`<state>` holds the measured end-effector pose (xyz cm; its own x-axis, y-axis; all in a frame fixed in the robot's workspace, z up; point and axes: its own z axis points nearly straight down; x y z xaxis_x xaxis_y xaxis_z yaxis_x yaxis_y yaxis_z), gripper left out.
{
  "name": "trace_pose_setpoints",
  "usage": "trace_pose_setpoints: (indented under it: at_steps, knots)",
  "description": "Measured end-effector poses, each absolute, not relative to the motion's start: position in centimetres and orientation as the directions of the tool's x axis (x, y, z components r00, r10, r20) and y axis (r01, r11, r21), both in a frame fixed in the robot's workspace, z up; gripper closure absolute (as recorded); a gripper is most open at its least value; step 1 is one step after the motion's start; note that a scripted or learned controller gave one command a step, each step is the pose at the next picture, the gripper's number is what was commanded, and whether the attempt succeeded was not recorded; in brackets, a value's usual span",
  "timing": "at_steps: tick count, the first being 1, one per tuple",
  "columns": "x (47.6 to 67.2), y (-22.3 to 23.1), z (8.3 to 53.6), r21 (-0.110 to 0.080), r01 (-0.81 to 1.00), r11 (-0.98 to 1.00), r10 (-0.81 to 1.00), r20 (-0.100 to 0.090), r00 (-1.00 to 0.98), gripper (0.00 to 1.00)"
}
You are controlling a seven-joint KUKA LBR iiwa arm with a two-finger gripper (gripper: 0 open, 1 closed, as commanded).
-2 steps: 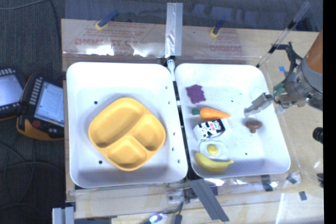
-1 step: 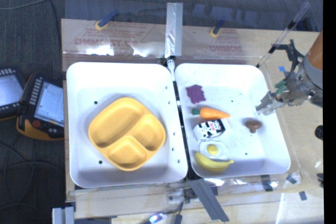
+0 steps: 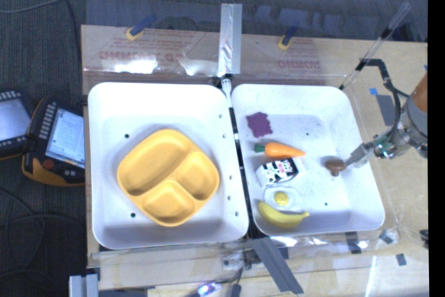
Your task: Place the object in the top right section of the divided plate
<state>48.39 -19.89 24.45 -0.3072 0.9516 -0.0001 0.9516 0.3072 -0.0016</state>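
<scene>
Item: yellow three-section divided plastic plate. Located in the left white bin, set near its middle and turned at a slant, so that its sections lie diagonally to the bin walls. All three sections are seen to be unoccupied.

Item: grey arm's two-finger gripper. Located over the right white bin, at that bin's right side, with the arm entering from the right edge. Whether it is open or closed cannot be told at this scale.

Item: small brown rounded object. Seen at the gripper's tip, on or just above the bin floor. It cannot be told whether it is gripped or merely touched; it is judged the likeliest task object, though this is not certain.

Other contents of the right bin, all to the gripper's left: purple flat patch, orange toy carrot with long axis running left to right, black-and-white printed block, fried-egg toy, yellow toy banana.

Governing relation: the plate lies well apart from the gripper, to the left, across the divider between the bins. A leftward carry over the carrot and block is judged necessary.
</scene>
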Motion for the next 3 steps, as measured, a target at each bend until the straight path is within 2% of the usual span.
trace_pose_setpoints:
  at_steps: [1, 2, 3]
  knots:
    - [48.4, -22.31, 20.11, -0.001, 0.87, 0.492, 0.87, 0.0, -0.492, 1.0]
    - [48.49, -22.31, 20.89, 0.001, 0.694, 0.72, 0.694, -0.002, -0.72, 1.0]
    - [48.49, -22.29, 20.89, 0.001, 0.694, 0.72, 0.694, -0.002, -0.72, 0.0]
